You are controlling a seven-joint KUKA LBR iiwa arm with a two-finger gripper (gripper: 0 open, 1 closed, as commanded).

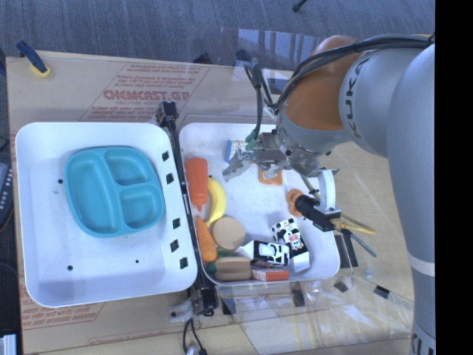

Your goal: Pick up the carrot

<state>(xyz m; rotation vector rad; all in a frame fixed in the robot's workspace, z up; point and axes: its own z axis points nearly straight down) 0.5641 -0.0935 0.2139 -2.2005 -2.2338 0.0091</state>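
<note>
The carrot, a short orange tapered piece, lies against the left wall of the right bin, between a round tan item and the wall. My gripper hangs over the upper middle of that bin, above and to the right of the carrot and well apart from it. Its fingers point left, stand open and have nothing between them.
A longer orange-red stick and a banana lie just above the carrot. A bread piece, cow-patterned blocks and small orange pieces crowd the right bin. The left bin holds a blue divided plate.
</note>
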